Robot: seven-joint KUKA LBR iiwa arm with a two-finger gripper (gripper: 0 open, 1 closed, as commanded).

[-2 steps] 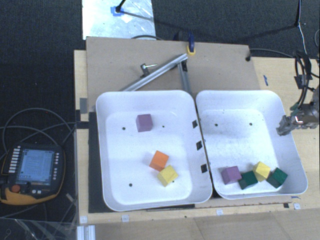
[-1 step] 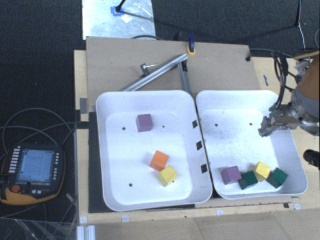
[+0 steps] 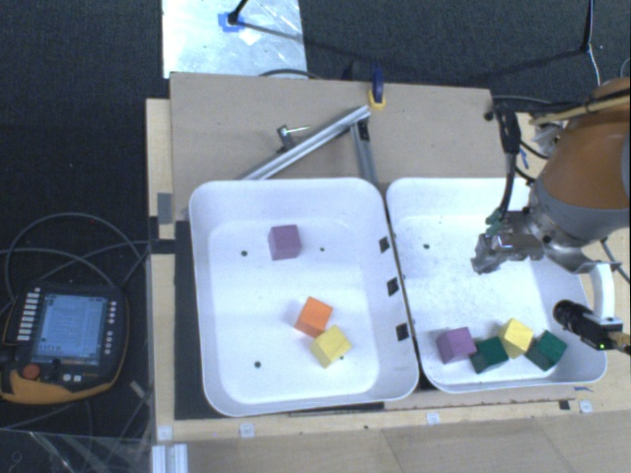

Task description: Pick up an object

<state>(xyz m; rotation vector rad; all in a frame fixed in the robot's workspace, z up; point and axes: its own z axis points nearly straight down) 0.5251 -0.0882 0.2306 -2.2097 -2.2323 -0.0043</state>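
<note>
My gripper [image 3: 492, 251] hangs over the right bin [image 3: 434, 205], near its middle right, with the grey and orange arm behind it. Along that bin's front wall lie a purple cube [image 3: 455, 343], a dark green cube [image 3: 488, 354], a yellow cube [image 3: 516, 336] and a second green cube [image 3: 546, 349], all well in front of the gripper. In the left bin [image 3: 217, 264] are a purple cube [image 3: 285, 241], an orange cube [image 3: 314, 315] and a yellow cube [image 3: 331, 345] touching the orange one.
A metal rod [image 3: 311, 141] lies slanted on the board behind the bins. A teach pendant [image 3: 61, 340] with cables sits on the floor at the left. A black fitting [image 3: 582, 323] stands at the right bin's right rim.
</note>
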